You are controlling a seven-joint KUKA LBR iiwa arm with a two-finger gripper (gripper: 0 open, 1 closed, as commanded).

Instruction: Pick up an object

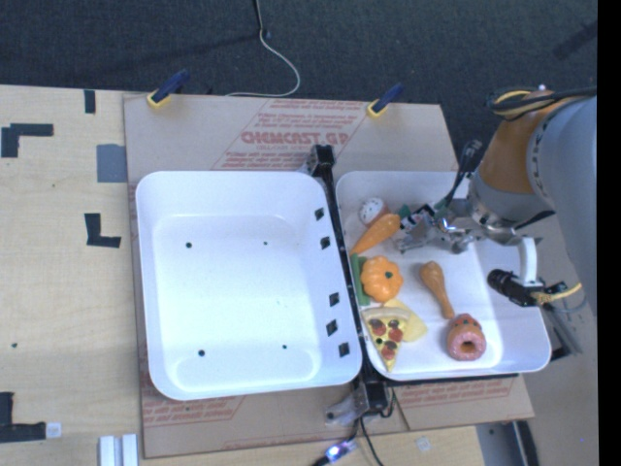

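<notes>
From my seat I see two white bins side by side on a cardboard sheet [291, 134] clamped at its far edge by a yellow-and-blue clip [167, 87] on the left and another clip [385, 96] on the right. The left bin [155, 289] has only small dark dots on its floor. The right bin [519, 343] carries the toys.

The arm [543, 163] comes in from the right, its orange band above the wrist, and the gripper [419, 231] sits low over the far half of the right bin. I cannot tell how its tips stand; the metal there is a blur of grey, and I see nothing clearly between them.

Just left of the gripper lies a carrot [376, 232], slanted, its thick end toward the gripper and its tip toward the divider. Beyond the carrot is a small white ball [371, 209] with dark marks. Nearer me is a pumpkin [381, 279], close to the divider. A drumstick [436, 286] lies right of the pumpkin, slanted toward a pink donut [465, 337] at the near right. A pizza slice [388, 333] rests at the near left corner, just below the pumpkin. A black cable [277, 51] trails over the dark floor beyond the bench.
</notes>
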